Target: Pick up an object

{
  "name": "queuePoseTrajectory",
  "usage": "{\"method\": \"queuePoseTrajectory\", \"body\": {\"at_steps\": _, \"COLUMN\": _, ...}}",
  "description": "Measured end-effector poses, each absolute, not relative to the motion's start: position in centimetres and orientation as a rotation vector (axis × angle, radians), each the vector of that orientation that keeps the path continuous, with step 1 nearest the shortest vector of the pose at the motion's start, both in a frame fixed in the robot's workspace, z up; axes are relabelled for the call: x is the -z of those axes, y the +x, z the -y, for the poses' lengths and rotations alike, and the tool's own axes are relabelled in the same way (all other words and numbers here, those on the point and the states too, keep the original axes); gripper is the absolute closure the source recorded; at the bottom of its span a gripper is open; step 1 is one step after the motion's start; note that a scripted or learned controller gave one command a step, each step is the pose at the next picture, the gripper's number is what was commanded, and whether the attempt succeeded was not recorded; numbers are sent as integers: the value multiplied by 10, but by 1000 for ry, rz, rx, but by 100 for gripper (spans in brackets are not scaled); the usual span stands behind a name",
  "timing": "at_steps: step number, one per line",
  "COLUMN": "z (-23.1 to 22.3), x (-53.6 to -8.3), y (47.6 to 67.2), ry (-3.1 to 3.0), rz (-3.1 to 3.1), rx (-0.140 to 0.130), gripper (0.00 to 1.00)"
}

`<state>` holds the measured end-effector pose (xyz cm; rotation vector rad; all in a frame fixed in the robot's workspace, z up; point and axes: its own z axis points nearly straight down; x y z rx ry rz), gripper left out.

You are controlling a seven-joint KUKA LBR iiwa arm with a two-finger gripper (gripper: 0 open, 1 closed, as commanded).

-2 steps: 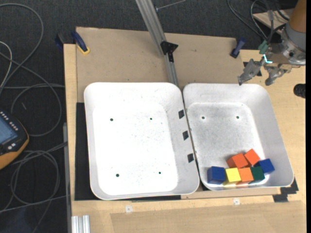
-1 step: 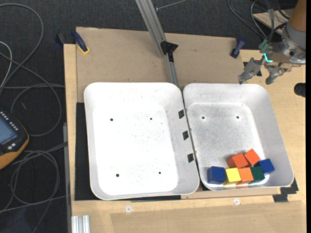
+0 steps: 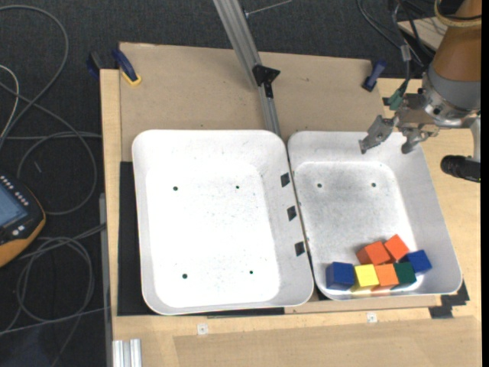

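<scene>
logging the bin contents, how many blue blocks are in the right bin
2. One blue block sits at the left end of the cluster, by the bin's near wall; the other blue block sits at the right end. More could be hidden under the pile.

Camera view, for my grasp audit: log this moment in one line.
gripper: open, above right bin far edge | blocks: clustered near corner | held: nothing

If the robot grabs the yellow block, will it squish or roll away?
Probably neither. The yellow block looks hard with flat sides, so it should slide, not roll. It sits tight against other blocks, so pushing it would likely nudge the orange block too.
</scene>
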<state>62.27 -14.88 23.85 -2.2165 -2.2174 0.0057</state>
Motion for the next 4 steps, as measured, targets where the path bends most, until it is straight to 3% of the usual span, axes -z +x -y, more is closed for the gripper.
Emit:
{"method": "queuePoseTrajectory", "body": {"at_steps": 2, "z": 150, "x": -131, "y": 611, "ry": -2218, "rz": 2216, "rx": -6, "gripper": 0}}
{"method": "queuePoseTrajectory", "body": {"at_steps": 3, "z": 150, "x": -146, "y": 614, "ry": -2222, "rz": 2222, "rx": 3, "gripper": 100}}
{"method": "queuePoseTrajectory", "body": {"at_steps": 4, "z": 156, "x": -200, "y": 624, "ry": -2225, "rz": 2228, "rx": 7, "gripper": 100}}
